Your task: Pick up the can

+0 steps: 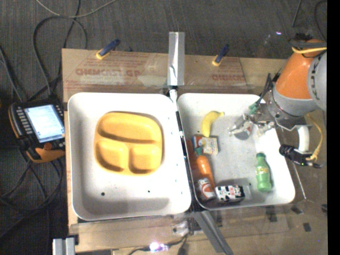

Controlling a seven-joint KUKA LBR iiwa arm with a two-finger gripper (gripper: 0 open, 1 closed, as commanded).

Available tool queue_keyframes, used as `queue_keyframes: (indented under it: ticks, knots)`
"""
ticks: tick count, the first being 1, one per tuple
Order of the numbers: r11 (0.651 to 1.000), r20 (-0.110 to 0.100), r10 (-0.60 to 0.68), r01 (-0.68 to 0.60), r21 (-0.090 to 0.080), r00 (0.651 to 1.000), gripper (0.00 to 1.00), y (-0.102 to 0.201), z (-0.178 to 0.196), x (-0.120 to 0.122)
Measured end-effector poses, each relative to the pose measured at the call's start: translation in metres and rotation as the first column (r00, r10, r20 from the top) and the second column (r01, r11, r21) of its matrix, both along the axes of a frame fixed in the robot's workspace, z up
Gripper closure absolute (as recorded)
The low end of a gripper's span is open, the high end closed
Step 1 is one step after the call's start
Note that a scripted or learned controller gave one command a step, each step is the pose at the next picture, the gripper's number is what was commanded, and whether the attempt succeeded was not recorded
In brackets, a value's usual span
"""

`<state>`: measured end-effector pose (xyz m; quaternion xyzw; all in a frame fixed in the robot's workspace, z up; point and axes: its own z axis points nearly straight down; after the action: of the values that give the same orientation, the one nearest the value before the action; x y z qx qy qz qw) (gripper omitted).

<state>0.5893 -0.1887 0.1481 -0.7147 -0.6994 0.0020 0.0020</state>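
Along the near wall of the right white bin (289,195) lies the small dark can (231,192), long axis left-right, well below-left of the metal pincer (245,125), whose spread I cannot tell.

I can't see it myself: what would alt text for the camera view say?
A grey and orange robot arm reaches over the right white bin, which holds a banana, green bottle, orange bottle and a can. The left bin holds a yellow divided tray.
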Motion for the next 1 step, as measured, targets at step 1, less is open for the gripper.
queue_keyframes:
  ticks: [1]
  knots:
    - [0.999,0.001,-0.036,0.036,0.001,0.999,0.00,-0.0111,-0.0561,0.0267]
